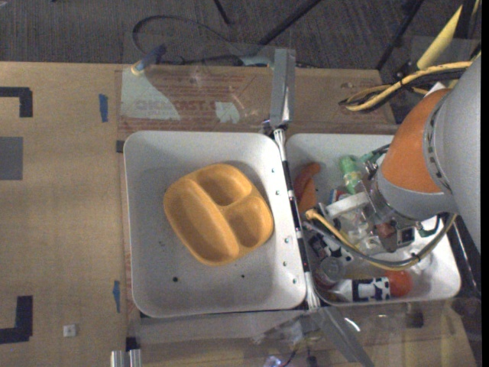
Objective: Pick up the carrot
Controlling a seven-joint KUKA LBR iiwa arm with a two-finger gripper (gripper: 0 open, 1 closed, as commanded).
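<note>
In the right bin, the carrot lies against the left wall, near the gripper. Gripper opening cannot be determined. A yellow divided tray sits in the left bin.

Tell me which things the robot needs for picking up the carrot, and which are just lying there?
Needed:
carrot, in the right bin
gripper, down in that bin

Just lying there:
yellow plate, in the left bin
green thing
red thing
</note>
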